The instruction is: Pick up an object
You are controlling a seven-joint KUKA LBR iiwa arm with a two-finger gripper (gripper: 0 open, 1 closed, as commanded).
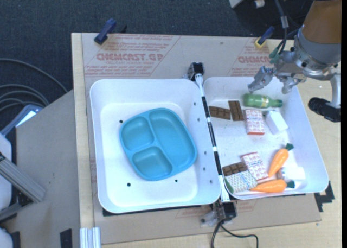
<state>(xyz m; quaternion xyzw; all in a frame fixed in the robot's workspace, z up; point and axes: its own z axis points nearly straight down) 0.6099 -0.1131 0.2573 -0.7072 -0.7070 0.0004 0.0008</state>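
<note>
Your hand (pixel 275 80) hangs over the far end of the right bin (pixel 317 157), fingers spread and holding nothing, just above a green bottle (pixel 260 100) lying on its side. Beside that bottle you have brown bars (pixel 227 112), a small red-and-white packet (pixel 255 121) and a white block (pixel 276 121); two carrots (pixel 275 172) sit at the near end. You'll see a blue divided plate (pixel 157 144) in the left bin (pixel 103 133).
</note>
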